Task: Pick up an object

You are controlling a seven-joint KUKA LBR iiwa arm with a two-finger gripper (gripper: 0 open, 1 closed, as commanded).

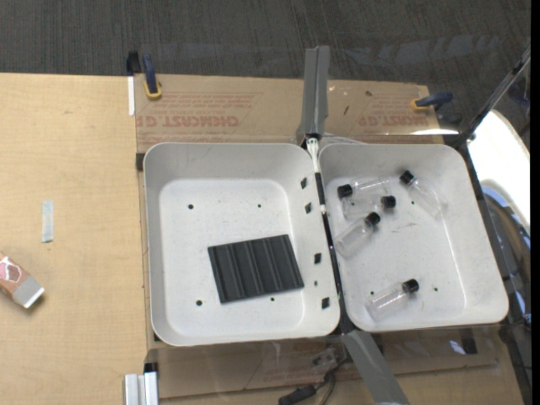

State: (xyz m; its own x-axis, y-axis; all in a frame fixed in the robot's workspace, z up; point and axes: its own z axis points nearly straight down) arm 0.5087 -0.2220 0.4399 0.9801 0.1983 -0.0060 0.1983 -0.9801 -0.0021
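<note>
In the right white bin [472, 226] lie several small clear vials with black caps. One vial [363, 187] lies near the bin's top left, another vial [420, 191] near the top middle, and a third vial [390, 295] rests alone near the front wall. Two more sit close together around the bin's left centre. A black ribbed pad [255, 267] lies flat in the left white bin [169, 226], slightly turned.
A grey upright post [316, 91] stands behind the seam between the bins. Clamps [150, 83] hold brown cardboard [219, 116] at the back. On the wooden bench to the left lie a small metal strip [47, 222] and a red-white packet [20, 283].
</note>
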